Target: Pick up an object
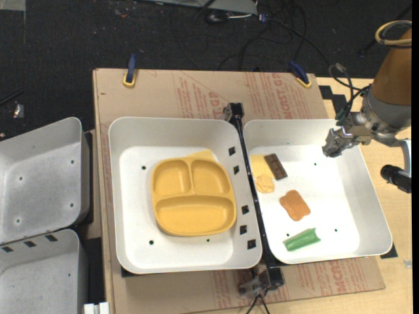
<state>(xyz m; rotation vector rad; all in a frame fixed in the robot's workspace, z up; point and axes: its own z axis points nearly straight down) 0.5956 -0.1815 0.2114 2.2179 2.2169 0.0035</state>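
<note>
Far left of the jaws, off the tabletop edge: two spare white trays (40,169), lying at a slant on the dark floor.

Left bin (124,175): holds a yellow divided plate (194,198), three compartments, flat on the bin floor. A pale yellow sheet (207,156) pokes out from under its upper edge. All of this lies well left of the jaws and lower in view.

Black divider strip (246,175) runs between the two bins, which sit side by side on a brown cardboard sheet (196,90) held by two blue-and-yellow clamps (130,70) at the far edge.

Right bin (366,201): four small things clustered on its left half, all left of and below the jaws, well apart from them. Dark brown bar (275,166), tilted. Touching it, a pale yellow lump (264,178). Below that, an orange piece (295,205). Lowest, a green piece (302,239), near the bin's front wall.

Jaws (334,142): over the right bin's upper right part, near its back wall. Nothing seen between them. Apart or together: cannot tell, too small and dark. Grey arm (386,106) rises to the right.
</note>
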